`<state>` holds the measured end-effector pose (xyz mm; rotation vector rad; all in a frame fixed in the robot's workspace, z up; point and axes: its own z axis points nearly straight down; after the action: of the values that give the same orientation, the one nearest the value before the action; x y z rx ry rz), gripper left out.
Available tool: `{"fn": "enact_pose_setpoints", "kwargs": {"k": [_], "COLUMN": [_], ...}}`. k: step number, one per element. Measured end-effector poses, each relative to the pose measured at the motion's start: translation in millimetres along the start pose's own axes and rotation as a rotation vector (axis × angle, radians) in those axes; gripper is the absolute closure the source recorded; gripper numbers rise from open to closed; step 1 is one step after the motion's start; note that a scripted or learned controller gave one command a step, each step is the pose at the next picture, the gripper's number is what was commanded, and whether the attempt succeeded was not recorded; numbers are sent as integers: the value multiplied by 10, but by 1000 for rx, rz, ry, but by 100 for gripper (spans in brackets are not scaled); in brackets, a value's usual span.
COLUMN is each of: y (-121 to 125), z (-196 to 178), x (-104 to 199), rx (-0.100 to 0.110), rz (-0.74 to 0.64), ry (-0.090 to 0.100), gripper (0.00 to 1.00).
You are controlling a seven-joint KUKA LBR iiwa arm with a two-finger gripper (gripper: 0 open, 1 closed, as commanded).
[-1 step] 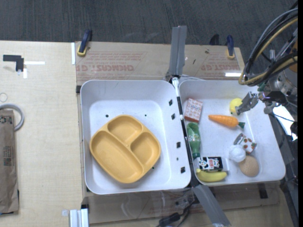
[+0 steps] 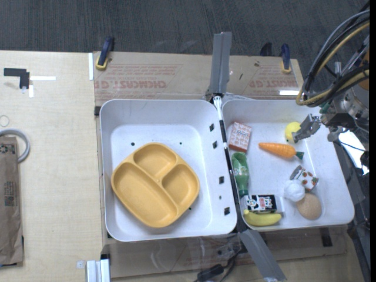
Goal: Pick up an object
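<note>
Objects for picking lie in the right shallow white bin (image 2: pixel 343 175). A round yellow ball (image 2: pixel 291 131) sits near its far right side, touching or just beside the grey two-finger gripper (image 2: pixel 305 130); whether the fingers are spread or closed on the ball cannot be told from this slanted view, and nothing is clearly held between them. Just in front of the ball lies an orange toy carrot with a green stub (image 2: pixel 278 150), pointing toward the bin's left. A small reddish patterned box (image 2: pixel 239 136) rests by the left wall, with a green plastic packet (image 2: pixel 240 172) just below it along the same wall. At the near left corner a yellow toy banana (image 2: pixel 262 218) lies touching a small black-and-white carton (image 2: pixel 261 203). Toward the near right are a white fluffy ball (image 2: pixel 294 191), a small multicoloured wrapped piece (image 2: pixel 305 177) beside it, and a tan egg-shaped object (image 2: pixel 309 207).

The left shallow white bin (image 2: pixel 117 128) holds a yellow three-compartment plastic plate (image 2: pixel 155 184), lying flat. Brown cardboard (image 2: pixel 158 75) lies behind both bins, held by blue-and-yellow clamps (image 2: pixel 105 53).
</note>
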<state>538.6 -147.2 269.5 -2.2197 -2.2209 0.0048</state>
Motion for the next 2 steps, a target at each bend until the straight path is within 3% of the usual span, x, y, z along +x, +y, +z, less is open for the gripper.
{"fn": "enact_pose_setpoints", "kwargs": {"k": [1,2], "y": [4,955], "z": [-82,1770], "x": [-9,333], "rx": [1,-4], "rz": [1,304], "ry": [-1,0], "gripper": [100,100]}}
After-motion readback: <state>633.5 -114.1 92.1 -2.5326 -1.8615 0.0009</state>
